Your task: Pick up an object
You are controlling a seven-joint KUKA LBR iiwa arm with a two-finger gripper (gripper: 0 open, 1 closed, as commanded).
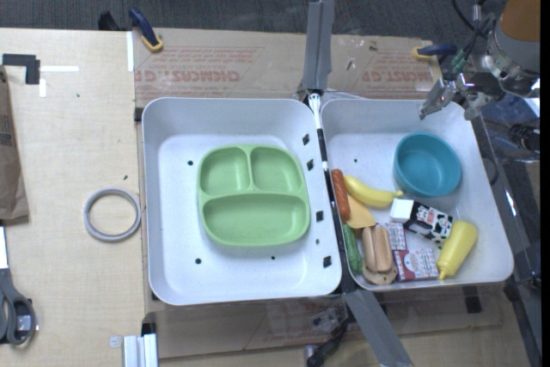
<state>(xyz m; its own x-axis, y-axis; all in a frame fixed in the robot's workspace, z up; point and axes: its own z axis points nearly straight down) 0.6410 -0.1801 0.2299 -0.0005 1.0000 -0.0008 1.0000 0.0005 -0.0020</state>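
Note:
The right bin (378, 120) holds a blue bowl (427, 165), a banana (371, 192), a yellow squeeze bottle (456, 247), a black-and-white carton (427, 220), a hot dog in a bun (376, 253), a red sausage (341, 193), a green vegetable (351, 250) and a red-and-white packet (411, 254). My gripper (453, 99) hangs at the bin's far right corner, above and right of the blue bowl. Its fingers stand apart with nothing between them.
The left bin (163, 185) holds a green divided plate (253, 194). On the bench to the left lie a roll of tape (112, 213) and scissors (15, 315). A grey metal bar (319, 43) rises between the bins at the back.

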